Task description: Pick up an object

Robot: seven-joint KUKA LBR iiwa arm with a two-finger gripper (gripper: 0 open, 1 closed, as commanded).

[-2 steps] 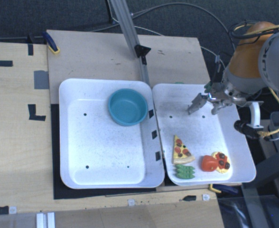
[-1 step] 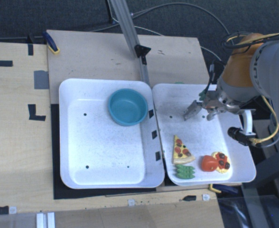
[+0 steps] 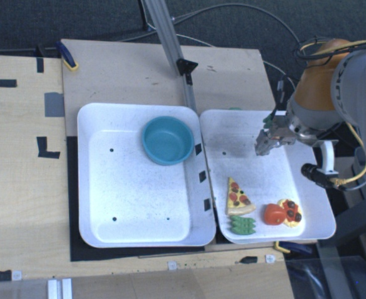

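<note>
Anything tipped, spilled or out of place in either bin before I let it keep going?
Nothing stands out. The blue bowl sits upright in the left bin. The pizza slice, green piece and red-and-yellow toy lie together in the right bin, apart from the gripper.

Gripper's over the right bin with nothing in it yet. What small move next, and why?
Probably shift the gripper toward the near end of the right bin, over the pizza slice. It sits above bare floor, while all the toys lie nearer the front edge.
</note>
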